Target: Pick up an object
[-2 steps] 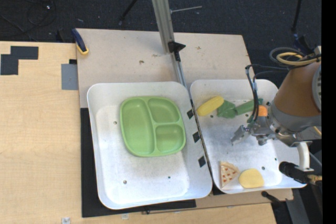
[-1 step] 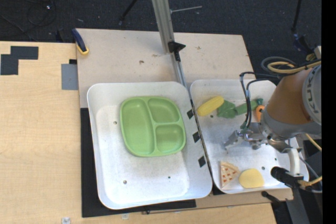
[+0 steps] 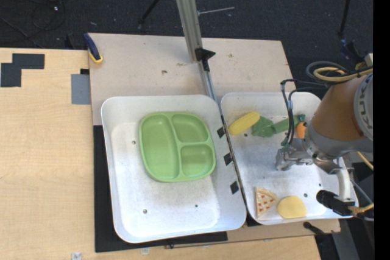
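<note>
Four small objects lie in the right bin [image 3: 244,192] on my feed: a yellow corn cob [image 3: 243,123] at about 11 o'clock, a green toy piece [image 3: 266,127] touching it on its 3 o'clock side, a pizza slice [image 3: 264,202] at 7 o'clock, and a round yellow piece [image 3: 292,207] just beside the slice toward 3 o'clock. My pincer [image 3: 289,161] sits low over the middle of this bin, between the green toy piece at its 11 o'clock and the round yellow piece at its 6 o'clock; I cannot tell its state, and I see no object in it. An orange bit shows just by the wrist, near the green toy piece. Behind the pincer, toward 3 o'clock, the arm [image 3: 341,115] comes in with its orange band. At 9 o'clock of the right bin, the left bin [image 3: 122,192] carries a green divided plate [image 3: 177,146], flat, at its centre. Both bins rest on the table [image 3: 152,64], with an aluminium post [image 3: 187,12] rising at 12 o'clock.
</note>
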`<state>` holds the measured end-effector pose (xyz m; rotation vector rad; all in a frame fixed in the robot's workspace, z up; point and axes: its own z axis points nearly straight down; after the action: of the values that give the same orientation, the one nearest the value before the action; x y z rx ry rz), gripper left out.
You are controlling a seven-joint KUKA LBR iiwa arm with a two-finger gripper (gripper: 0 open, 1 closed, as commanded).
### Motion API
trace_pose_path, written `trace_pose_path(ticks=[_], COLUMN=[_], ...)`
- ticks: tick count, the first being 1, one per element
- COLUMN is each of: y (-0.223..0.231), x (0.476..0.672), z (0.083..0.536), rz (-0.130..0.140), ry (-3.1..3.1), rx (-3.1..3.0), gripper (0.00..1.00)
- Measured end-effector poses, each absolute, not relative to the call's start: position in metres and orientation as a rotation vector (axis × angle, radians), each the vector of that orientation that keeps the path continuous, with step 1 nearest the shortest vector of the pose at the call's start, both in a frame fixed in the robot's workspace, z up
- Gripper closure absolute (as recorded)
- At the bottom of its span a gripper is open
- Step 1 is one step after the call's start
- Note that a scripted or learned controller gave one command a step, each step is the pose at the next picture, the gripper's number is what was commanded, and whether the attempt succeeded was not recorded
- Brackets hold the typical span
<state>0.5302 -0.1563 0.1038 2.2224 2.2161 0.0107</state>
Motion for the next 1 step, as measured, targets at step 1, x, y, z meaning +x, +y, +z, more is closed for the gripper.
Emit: trace_pose_path(ticks=[1], y=[-0.1603], x=[0.5378], z=[0.1491], rz=[0.002], ry=[2.221], rx=[2.219], gripper=[1.00])
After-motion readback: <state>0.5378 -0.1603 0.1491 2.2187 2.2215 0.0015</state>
